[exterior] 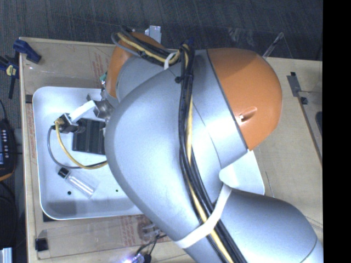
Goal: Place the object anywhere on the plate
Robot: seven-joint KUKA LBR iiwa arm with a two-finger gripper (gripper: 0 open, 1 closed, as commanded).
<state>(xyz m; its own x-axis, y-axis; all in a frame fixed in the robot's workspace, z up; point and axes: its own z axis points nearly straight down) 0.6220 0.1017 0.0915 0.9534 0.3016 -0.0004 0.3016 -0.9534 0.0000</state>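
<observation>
Dark carpet surrounds the pale worktop [285, 119], where my bulk covers most of the view. At the left sits a white bin [41, 147]; near its front lies a small clear vial [77, 181], likely the object. Right of it, my end effector [88, 133] hangs low in the bin. Whether it is open or closed I cannot tell. I should confirm a grasp before lifting, then find the plate.
</observation>
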